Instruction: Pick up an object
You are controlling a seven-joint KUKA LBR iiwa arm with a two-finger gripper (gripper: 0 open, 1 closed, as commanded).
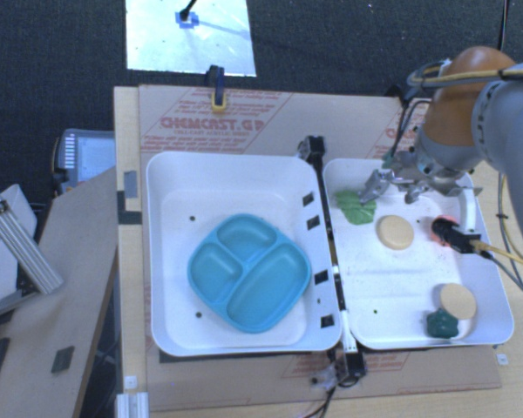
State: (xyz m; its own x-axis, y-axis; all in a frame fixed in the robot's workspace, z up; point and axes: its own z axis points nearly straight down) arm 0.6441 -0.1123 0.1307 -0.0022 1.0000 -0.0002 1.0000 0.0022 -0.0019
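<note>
White plastic, shallow and rectangular, the left bin (170, 190) rests on the pale wooden bench (126, 259). In it you see a light-blue plastic plate (248, 271) with three compartments, lying flat toward the near right part of the bin floor and well apart from the far wall.

A row of black clips (314, 225) marks the line where the two bins meet.

To its right you find the right bin (392, 277), also white and shallow. In its far left corner lies a green leaf-shaped piece (356, 207), flat on the floor.

The gripper (394, 188) hangs over the far part of this bin. Its fingers (374, 185) stand spread apart with nothing between them; the left tip is just beside the far right edge of the green leaf-shaped piece, though you cannot tell whether it touches.

Just nearer than the gripper lies a tan round disc (395, 232), close to the green leaf-shaped piece but apart from it.

Toward the near right corner lies a second tan disc (458, 300), with a dark teal lump (442, 324) touching its near left side.

At the far right, the grey arm (510, 124) with its orange band (466, 85) reaches in over the bin's far right corner.
</note>
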